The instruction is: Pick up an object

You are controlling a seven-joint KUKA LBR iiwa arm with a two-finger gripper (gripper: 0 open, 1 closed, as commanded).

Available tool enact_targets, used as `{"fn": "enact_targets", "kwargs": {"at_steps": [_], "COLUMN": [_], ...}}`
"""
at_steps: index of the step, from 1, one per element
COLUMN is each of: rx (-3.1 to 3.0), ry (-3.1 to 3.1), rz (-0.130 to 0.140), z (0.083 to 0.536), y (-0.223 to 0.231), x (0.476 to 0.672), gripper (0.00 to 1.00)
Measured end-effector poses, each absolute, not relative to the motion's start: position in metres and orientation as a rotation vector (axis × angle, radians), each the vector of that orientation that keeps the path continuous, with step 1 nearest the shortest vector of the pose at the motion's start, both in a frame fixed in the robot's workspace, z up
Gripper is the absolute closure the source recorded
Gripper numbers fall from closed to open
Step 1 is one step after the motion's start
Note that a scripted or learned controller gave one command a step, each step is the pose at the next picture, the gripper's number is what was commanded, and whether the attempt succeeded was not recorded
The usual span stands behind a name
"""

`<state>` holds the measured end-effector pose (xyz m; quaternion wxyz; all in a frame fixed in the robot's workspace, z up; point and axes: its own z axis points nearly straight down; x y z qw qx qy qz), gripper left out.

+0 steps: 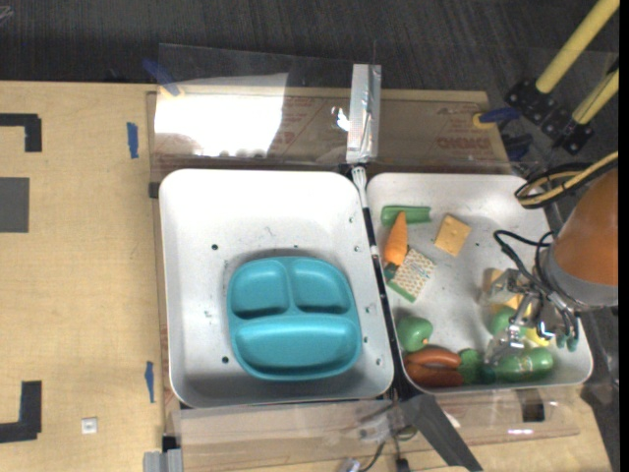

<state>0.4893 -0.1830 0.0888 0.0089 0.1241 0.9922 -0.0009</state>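
In the right bin [472,190], the pincer [531,324] hangs low over a green toy [523,364] at the near right corner, right of the red toy [432,360]; its grip I cannot tell.

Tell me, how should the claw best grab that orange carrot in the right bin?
Probably across the carrot's thick upper half, coming straight down. It lies lengthwise along the right bin's left wall, so the fingers should close across its narrow width, likely minding the wall.
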Motion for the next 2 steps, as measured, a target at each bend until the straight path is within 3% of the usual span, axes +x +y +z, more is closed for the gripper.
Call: {"fn": "enact_targets", "kwargs": {"at_steps": [1, 2], "rx": [0.452, 0.434], "ry": [3.096, 3.102], "rz": [-0.009, -0.003], "z": [0.089, 0.088], "y": [-0.172, -0.174], "x": [0.496, 0.540], "gripper": [0.00, 0.00]}}
